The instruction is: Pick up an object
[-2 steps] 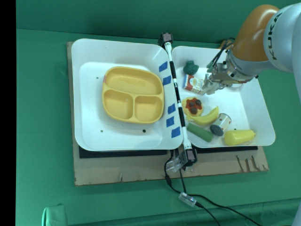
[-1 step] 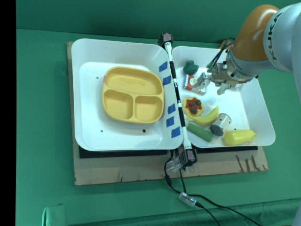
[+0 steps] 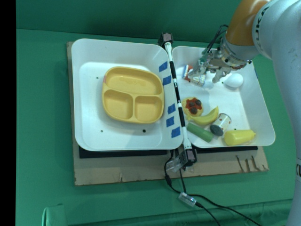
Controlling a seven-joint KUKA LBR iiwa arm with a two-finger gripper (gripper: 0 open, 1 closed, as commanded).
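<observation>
My gripper (image 3: 209,74) hangs low over the far part of the right bin (image 3: 263,121). Its fingers (image 3: 218,75) are spread apart and nothing shows between them. A small red and white packet (image 3: 191,72) lies just left of the left finger, partly hidden by it. A white egg-shaped object (image 3: 233,80) rests just right of the gripper. Nearer the front lie a berry tart (image 3: 193,106), a banana (image 3: 207,117), a green cucumber (image 3: 200,131), a silver can (image 3: 220,124) and a yellow squash-like piece (image 3: 239,136).
The left bin (image 3: 89,121) holds a yellow divided tray (image 3: 133,94). A divider rail with blue tape tabs (image 3: 174,91) runs between the bins. Cables (image 3: 188,199) trail off the bench's front edge. The arm (image 3: 273,22) comes in from the upper right.
</observation>
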